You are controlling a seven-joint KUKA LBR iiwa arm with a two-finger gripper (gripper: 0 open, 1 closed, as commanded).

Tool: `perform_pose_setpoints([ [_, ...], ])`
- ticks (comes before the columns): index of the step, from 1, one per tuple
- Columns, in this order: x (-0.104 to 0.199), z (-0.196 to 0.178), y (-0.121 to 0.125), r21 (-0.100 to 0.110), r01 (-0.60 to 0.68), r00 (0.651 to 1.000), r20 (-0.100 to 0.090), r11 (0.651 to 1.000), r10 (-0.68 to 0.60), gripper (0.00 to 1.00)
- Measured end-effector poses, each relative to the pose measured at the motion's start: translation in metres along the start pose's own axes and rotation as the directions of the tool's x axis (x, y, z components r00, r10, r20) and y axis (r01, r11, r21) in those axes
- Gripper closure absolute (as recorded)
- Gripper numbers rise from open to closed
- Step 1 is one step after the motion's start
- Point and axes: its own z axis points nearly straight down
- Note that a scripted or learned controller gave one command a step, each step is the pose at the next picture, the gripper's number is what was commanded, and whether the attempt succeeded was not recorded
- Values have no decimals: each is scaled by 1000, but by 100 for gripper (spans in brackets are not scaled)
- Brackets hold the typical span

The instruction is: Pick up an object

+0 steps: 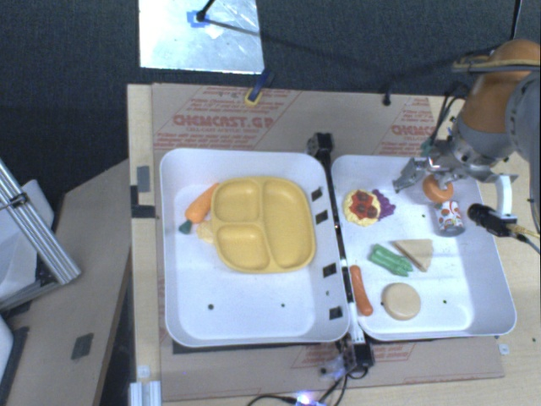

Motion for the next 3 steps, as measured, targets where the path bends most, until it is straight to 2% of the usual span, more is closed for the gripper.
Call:
perform_pose_setpoints([
  [1, 0, 34, 1, -5, 0, 1000, 1, 1000, 0, 0],
  [2, 0, 23, 2, -9, 2, 1000, 2, 1000, -2, 100],
  [3, 6, -30, 13, -10, 4, 1000, 2, 1000, -4, 100],
])
